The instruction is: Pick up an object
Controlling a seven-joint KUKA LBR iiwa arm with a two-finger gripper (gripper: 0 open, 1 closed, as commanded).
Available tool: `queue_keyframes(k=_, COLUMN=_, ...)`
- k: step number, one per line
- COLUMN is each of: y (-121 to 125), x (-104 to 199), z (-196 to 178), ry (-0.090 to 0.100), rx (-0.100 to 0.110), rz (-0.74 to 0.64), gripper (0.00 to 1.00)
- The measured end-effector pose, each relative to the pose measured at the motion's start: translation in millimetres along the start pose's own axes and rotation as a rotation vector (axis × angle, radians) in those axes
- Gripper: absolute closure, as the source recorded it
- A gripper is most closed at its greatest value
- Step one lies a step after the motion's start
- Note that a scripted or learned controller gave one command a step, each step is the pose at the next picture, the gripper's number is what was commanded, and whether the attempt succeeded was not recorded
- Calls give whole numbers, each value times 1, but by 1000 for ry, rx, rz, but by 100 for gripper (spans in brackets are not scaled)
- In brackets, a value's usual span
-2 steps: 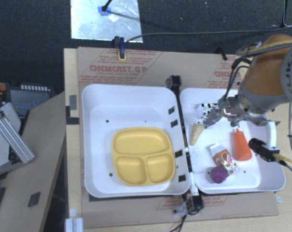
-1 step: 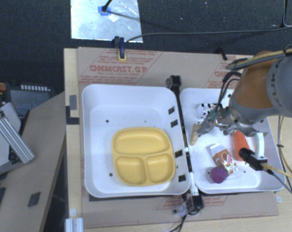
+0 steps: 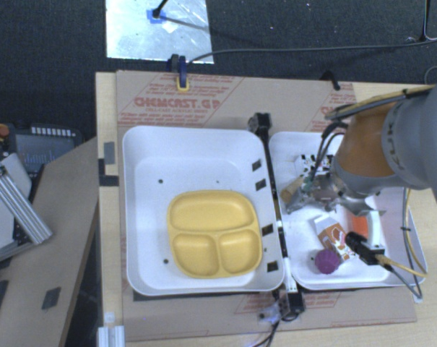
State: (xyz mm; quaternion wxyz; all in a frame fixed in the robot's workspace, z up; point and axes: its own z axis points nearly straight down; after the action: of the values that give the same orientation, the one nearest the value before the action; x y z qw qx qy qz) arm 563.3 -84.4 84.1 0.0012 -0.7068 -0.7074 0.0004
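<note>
Arm (image 3: pixel 391 147): reaches over the right bin (image 3: pixel 287 147) on the table.
Jaws: low in that bin; open or closed, cannot tell.
Objects: purple ball (image 3: pixel 327 261), small carton (image 3: pixel 332 238) touching it, orange piece (image 3: pixel 359 225) beside.
Left bin (image 3: pixel 142 194): holds a yellow divided tray (image 3: pixel 214 232).

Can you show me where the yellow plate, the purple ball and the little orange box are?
yellow plate (image 3: pixel 214 232), camera view, on its middle ridge.
purple ball (image 3: pixel 327 261), camera view, on its rounded top.
orange box (image 3: pixel 334 238), camera view, on its printed top face.
</note>
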Motion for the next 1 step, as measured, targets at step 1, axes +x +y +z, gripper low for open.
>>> queue_keyframes(k=1, y=1, x=-1, z=-13, ry=-1, rx=-4, rz=1, gripper=100)
